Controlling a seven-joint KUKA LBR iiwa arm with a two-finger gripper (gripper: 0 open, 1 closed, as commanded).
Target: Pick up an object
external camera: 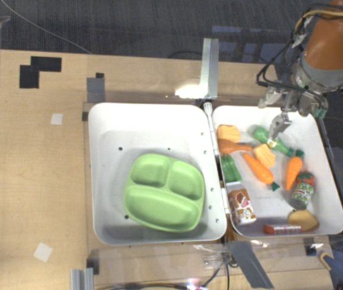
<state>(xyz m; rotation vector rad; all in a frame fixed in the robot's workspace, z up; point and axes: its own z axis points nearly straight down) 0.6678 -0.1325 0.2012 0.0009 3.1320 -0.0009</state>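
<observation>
Two white bins on desk (32,180), arm at 2 o'clock over right bin.
Left bin (107,122): green divided plate (164,192) at its 5 o'clock. Right bin (328,168): green packet (230,169) at 9 o'clock by the divider, small carton (241,206) at 7 o'clock, orange carrot (259,168) centre, second carrot (293,171) at 3 o'clock, bottle (302,190) just below it, yellowish piece (302,220) at 5 o'clock. Gripper (275,139) hangs at bin's 12 o'clock, tip just above a green item (262,134); jaws state cannot tell, nothing seen held.
</observation>
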